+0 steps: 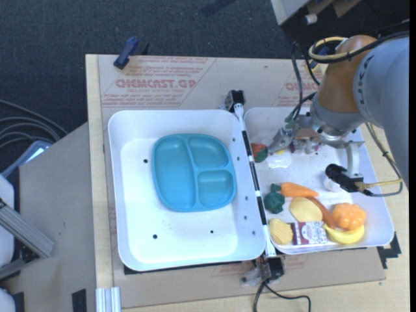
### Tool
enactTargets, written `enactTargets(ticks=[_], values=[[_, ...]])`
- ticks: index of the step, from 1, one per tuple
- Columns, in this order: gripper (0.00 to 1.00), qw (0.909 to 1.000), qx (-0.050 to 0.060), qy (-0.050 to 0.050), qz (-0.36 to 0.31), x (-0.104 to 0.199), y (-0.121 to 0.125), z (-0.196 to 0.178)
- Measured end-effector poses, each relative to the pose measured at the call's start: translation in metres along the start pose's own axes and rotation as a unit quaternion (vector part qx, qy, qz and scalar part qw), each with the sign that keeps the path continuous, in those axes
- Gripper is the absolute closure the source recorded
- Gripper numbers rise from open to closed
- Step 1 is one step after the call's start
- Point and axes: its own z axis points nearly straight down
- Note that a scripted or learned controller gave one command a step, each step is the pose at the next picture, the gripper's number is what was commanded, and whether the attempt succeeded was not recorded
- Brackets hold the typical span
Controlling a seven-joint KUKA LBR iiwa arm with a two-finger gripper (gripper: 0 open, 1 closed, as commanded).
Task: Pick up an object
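Looks light, stiff and a bit slick, the toy carrot [299, 190] lying in the right bin [380, 174] just beside the green piece [274, 202], best pinched across its narrow middle; cannot tell how the gripper [292, 137] stands, near the bin's far left corner.

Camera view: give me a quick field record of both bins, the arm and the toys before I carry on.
left bin: holds blue tray
right bin: holds toy food
arm: over right bin's far end
gripper: low by the bin's left wall, state unclear
carrot: mid bin
banana: near edge
orange: on banana
red piece: beside gripper
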Motion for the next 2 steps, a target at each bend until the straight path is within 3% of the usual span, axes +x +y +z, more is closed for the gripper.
enactTargets(ticks=[1,2], values=[[1.00,1.0000,-0.001,0.000,0.000,0.0001,0.0006,-0.0101],[0.00,1.0000,-0.001,0.000,0.000,0.0001,0.0005,-0.0100]])
